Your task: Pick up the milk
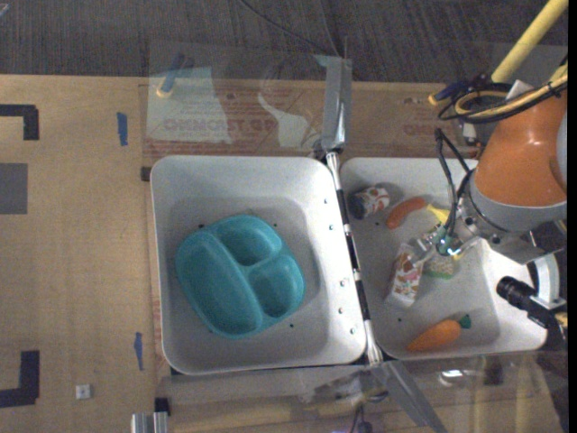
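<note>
The milk [406, 278] is a small white carton with red print. It lies in the middle of the right bin [514, 327], long side running near to far. My gripper [435, 244] hangs low over the bin at the carton's far right end, a small cyan light glowing on it. It is close to the carton's top corner, and I cannot make out whether it touches. The grey arm with its orange band [518, 165] reaches in from the right and hides the bin's far right part.
In the right bin, an orange carrot [437, 335] lies near the front, with a reddish sausage [407, 209], a small can-like item [370, 199] and a yellow piece [438, 213] at the back. The left bin [180, 197] holds a teal divided plate [240, 273].
</note>
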Robot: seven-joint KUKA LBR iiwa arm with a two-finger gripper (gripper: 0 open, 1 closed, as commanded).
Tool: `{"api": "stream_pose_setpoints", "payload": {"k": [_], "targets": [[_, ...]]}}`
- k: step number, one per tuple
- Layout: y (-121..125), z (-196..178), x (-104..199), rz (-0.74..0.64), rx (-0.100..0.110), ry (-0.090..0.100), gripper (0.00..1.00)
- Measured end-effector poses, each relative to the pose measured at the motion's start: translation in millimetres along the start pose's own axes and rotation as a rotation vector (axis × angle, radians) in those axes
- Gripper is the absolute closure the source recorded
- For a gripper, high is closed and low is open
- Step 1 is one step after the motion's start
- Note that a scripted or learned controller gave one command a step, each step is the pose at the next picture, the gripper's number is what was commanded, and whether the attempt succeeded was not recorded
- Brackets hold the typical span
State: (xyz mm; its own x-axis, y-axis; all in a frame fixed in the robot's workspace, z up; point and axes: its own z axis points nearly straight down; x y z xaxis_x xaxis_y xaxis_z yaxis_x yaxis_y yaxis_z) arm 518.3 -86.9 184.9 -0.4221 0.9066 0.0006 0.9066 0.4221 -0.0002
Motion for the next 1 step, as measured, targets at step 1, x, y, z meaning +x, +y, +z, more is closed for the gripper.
{"api": "stream_pose_setpoints", "payload": {"k": [1], "targets": [[-28.5,0.3,29.8,-0.131,0.000,0.000,1.00]]}}
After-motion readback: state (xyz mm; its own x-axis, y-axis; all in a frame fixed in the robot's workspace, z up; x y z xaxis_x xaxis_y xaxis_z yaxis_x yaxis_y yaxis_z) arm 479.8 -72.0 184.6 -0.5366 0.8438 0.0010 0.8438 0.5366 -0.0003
